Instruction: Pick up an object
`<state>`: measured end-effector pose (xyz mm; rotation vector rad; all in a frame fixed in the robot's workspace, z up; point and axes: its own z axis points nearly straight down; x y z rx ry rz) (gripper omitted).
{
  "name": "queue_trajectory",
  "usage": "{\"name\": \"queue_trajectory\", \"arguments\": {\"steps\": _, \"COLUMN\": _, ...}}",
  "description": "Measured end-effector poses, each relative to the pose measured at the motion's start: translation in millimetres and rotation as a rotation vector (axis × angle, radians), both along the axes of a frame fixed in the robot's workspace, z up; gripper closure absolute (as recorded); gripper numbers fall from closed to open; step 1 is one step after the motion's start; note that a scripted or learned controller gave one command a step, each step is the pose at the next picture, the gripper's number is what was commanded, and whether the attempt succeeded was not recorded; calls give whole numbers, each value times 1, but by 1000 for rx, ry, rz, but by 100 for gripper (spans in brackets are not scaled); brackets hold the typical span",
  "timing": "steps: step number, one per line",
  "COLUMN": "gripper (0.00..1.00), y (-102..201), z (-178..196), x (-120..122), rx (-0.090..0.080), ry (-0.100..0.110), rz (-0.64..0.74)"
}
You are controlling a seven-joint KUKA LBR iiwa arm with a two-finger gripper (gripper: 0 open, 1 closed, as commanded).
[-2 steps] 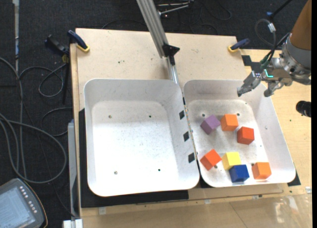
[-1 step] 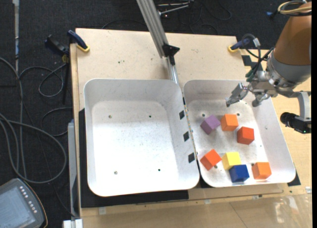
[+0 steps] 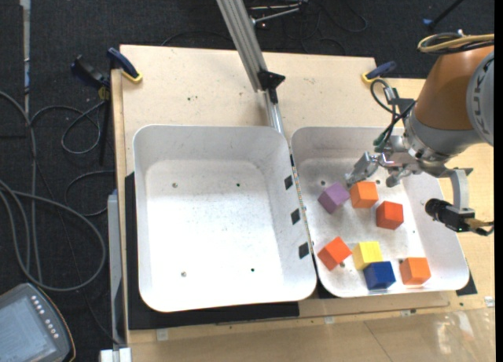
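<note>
blue cube (image 3: pixel 380 275) sits corner-forward, no long axis.

Seven blocks are lying in the right bin (image 3: pixel 448 231): four orange blocks (image 3: pixel 364 194), one purple block (image 3: pixel 333 196), one yellow block (image 3: pixel 366 254) and one blue block (image 3: pixel 380 275). Two white bins are sitting on the worktop (image 3: pixel 196 85).

From my seat I see the gripper (image 3: pixel 383 166) low over the right bin (image 3: pixel 448 231), just above an orange cube (image 3: pixel 364 194) and beside a purple cube (image 3: pixel 333 196). Nearer the front lie a red-orange cube (image 3: pixel 390 214), another orange one (image 3: pixel 335 252), a yellow cube (image 3: pixel 366 254), a blue cube (image 3: pixel 380 275) and an orange block (image 3: pixel 415 270). The left bin (image 3: pixel 157 195) sits alongside.
</note>
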<state>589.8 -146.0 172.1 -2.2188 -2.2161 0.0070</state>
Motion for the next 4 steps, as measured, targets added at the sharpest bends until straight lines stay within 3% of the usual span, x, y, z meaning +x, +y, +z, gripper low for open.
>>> {"name": "queue_trajectory", "arguments": {"steps": 1, "gripper": 0, "y": 5, "z": -42, "x": -3, "rx": -4, "ry": -11, "rz": 0}}
{"name": "queue_trajectory", "arguments": {"steps": 2, "gripper": 100, "y": 5, "z": -29, "x": -2, "rx": -4, "ry": -16, "rz": 0}}
{"name": "queue_trajectory", "arguments": {"steps": 4, "gripper": 100, "y": 6, "z": 62, "x": 5, "rx": -3, "ry": -14, "rz": 4}}
